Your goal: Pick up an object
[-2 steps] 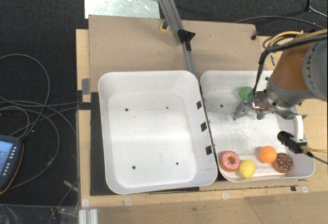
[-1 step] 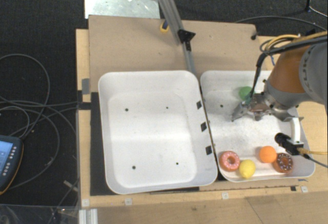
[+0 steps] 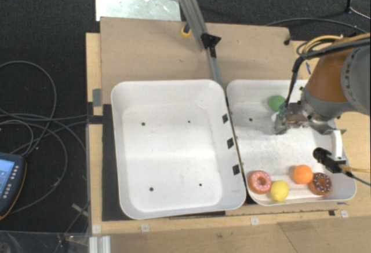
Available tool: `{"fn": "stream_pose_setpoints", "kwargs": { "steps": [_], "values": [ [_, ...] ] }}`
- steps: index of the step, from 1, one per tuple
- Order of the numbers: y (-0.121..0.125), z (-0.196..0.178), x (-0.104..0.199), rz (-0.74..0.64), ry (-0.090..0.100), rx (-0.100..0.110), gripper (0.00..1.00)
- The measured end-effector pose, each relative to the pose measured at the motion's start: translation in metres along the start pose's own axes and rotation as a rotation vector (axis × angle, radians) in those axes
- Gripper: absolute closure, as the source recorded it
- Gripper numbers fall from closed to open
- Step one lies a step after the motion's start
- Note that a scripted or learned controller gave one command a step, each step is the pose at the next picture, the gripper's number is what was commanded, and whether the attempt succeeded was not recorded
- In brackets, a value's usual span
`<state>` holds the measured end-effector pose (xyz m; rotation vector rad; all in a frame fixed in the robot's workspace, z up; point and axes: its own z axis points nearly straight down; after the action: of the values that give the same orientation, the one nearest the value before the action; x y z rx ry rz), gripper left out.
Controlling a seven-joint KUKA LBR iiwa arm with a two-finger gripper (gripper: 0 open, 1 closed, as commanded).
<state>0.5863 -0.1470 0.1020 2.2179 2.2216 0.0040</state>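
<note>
Grey arm with orange band reaching in from the right, wrist bent down, gripper [image 3: 282, 125] hanging low, right of centre

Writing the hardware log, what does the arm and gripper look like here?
Grey arm with a broad orange band above the wrist. Yellow and black cables loop over the top of it. The gripper is a small grey metallic unit with dark fittings; a black part on a white bracket sits just below the wrist.
</note>
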Motion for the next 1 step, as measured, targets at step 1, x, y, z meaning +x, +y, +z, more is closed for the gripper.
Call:
{"fn": "stream_pose_setpoints", "kwargs": {
  "steps": [1],
  "values": [
    [0.0066,-0.0613,0.0066,-0.004,-0.002,-0.005,1.00]
  ]
}}
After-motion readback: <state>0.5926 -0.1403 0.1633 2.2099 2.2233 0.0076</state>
